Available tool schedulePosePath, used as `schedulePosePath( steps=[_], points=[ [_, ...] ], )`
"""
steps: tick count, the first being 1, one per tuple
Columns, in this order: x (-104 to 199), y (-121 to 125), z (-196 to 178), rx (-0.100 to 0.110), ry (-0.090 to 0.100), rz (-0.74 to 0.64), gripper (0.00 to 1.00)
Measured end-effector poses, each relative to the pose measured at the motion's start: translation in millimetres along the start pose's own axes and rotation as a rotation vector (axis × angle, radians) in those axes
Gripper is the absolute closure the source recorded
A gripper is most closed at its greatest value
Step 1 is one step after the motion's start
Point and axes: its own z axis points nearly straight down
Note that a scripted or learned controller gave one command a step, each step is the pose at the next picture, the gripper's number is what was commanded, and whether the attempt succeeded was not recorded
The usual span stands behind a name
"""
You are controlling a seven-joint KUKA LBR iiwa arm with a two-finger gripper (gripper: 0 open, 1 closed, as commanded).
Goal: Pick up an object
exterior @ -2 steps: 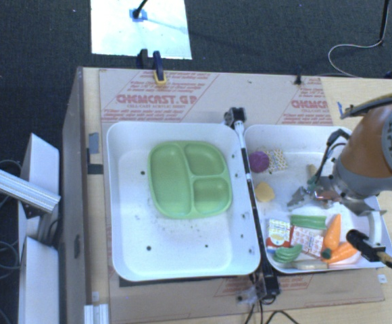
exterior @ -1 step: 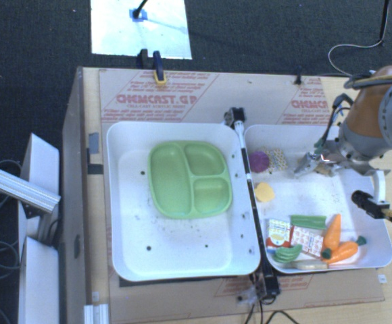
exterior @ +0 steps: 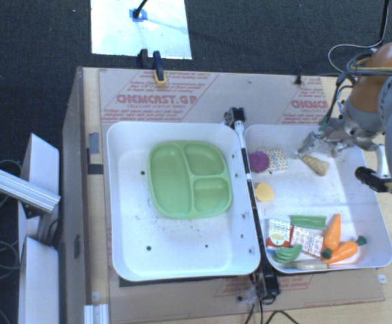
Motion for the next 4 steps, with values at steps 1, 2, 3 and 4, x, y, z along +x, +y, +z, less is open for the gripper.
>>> schedulePosePath(
  steps=[1, 2, 3, 4],
  points=[
    [29, 0, 1, -0.002, -0.001, -0.001, 0.0],
    [0, 0, 0, -0.001, 0.001, 0.001, 0.0],
    [60, 0, 1, -0.003, 0.0, -0.001, 0.0],
    [108, 0, 1, -0.002, 0.0, 0.0, 0.0]
  ],
)
